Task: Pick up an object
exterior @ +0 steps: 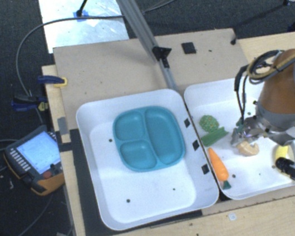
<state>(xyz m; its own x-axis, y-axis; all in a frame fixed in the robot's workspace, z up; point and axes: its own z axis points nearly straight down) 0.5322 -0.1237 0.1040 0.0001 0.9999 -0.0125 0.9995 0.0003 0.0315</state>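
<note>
Camera view from above is showing the pincer (242,136) hanging low in the right white bin (220,96), at the end of the grey arm with its orange band (282,93) reaching in from the right. Whether the pincer is spread or pressed together, I cannot tell, since the wrist is covering it. A small beige rounded object (248,149) is lying just under and beside the pincer tip; whether they are touching is not clear. Left of it, a green broccoli-like toy (209,123) is sitting with a flat dark green leaf piece (214,137) just below it, the leaf's long axis running roughly left to right. Below those, an orange toy carrot (218,164) is lying near the bin's left wall, its long axis running nearly up and down in the view, its narrower end pointing toward the broccoli and its dark green stub toward the near edge. A yellow piece (281,151) is lying under the arm at the right. In the left white bin (108,200), well apart, a teal divided plastic plate (149,138) is resting flat. Both bins are sitting on the cardboard-covered surface (104,65).
</note>
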